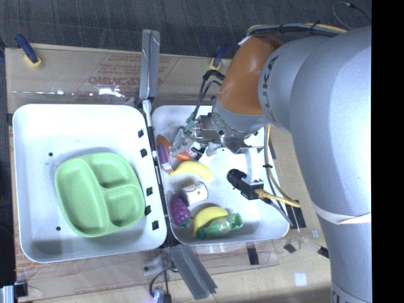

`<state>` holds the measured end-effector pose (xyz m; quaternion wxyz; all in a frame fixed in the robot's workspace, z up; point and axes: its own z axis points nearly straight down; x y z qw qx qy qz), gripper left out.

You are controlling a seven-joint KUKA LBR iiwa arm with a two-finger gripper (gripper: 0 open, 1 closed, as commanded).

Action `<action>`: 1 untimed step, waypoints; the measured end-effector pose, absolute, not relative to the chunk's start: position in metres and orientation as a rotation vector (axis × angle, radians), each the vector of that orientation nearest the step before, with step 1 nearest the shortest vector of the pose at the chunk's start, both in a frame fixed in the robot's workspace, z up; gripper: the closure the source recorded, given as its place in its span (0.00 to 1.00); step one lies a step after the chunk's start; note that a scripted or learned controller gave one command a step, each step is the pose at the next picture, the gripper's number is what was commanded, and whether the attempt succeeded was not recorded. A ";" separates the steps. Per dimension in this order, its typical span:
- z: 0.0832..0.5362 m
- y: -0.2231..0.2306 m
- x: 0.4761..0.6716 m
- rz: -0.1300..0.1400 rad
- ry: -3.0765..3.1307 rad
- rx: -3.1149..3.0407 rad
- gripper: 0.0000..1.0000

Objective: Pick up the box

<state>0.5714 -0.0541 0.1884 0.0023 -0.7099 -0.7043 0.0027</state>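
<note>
The box (pixel 181 148), as best I can make out, is the orange-red piece in the upper left of the right bin (pixel 273 227), just under the gripper (pixel 192 136) and partly hidden by it. I cannot tell whether the gripper is spread or closed, nor whether it has hold of anything. My main worry is a miss or a grab of the wrong thing. A slim red packet (pixel 164 153) lies close on the box's left against the bin wall, and the banana (pixel 192 169) sits just below it, so either could get nudged or pinched instead. The wall also leaves little room on that side, so a closing jaw could catch on it. Below are the cup (pixel 193 191), grapes (pixel 179 209) and lemon (pixel 209 216), all crowded together. The open room is the bare floor right of the banana, and straight up. The left bin (pixel 31 169) holds a green tray (pixel 101 193), well apart.
</note>
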 end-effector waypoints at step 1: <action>0.189 -0.059 0.544 0.008 -2.271 -2.161 0.00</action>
